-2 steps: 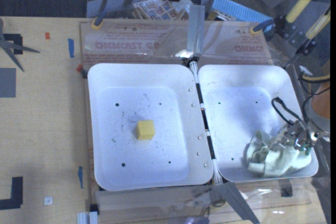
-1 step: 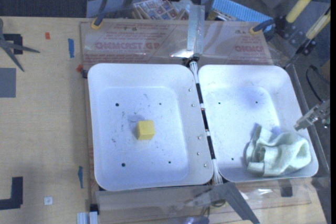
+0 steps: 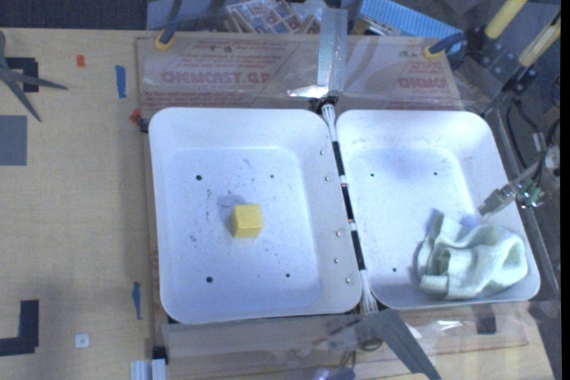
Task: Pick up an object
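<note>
From above the bench, two shallow white bins are sitting side by side, and the seam (image 3: 346, 191) where their inner rims meet is the handiest mark for placing everything else. The left bin (image 3: 169, 156) is lying to the left of that seam, and a small yellow block (image 3: 248, 221) is resting on its floor, well apart from the seam and a little below the bin's middle. It is sitting flat, touching nothing but the bin floor, which is showing faint grey scuffs around it.

The right bin (image 3: 401, 138) is lying on the other side of the seam. A crumpled pale green cloth (image 3: 476, 261) is bunching in its near right corner, far from the seam, with its folds spilling toward the bin's outer rim.

At the right edge of the view, farther from the seam than the cloth, a thin metal part of the arm's tool (image 3: 509, 194) is poking in over the right bin's outer rim, just above the cloth. It is too slight and too cut off to tell how the tool is set, and nothing is showing clamped in it.

Beyond the bins, past the far end of the seam, a clear sheet (image 3: 267, 71) with red lettering is lying flat on the wooden bench (image 3: 62, 209).
</note>
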Controlling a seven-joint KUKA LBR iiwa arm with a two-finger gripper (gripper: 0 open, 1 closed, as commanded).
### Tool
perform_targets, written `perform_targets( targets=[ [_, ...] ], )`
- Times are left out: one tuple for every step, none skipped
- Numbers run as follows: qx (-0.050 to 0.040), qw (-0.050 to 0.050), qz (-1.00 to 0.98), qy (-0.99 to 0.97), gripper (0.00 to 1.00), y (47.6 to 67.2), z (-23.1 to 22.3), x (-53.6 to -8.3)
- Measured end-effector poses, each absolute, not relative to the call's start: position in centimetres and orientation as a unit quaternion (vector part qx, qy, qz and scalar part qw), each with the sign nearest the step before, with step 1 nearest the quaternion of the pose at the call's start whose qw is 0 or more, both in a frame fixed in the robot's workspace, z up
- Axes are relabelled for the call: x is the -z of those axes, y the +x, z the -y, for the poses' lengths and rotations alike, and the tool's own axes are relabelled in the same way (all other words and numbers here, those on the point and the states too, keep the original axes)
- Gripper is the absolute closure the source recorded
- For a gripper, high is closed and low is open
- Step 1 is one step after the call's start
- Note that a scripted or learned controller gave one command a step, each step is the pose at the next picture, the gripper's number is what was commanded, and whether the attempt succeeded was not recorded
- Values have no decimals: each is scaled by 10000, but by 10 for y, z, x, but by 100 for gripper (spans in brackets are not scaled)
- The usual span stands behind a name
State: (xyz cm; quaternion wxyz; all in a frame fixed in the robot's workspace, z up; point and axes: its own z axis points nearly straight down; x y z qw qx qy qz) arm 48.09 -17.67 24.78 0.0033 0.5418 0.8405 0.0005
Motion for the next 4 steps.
perform_targets(
  targets=[
    [-3,-2,-7708,6371,100,480,136,-227],
    [9,-15,-6026,7980,100,479,174,-163],
    [6,6,-4742,8804,100,481,205,-188],
    [11,9,-4749,8800,100,482,205,-197]
  ],
)
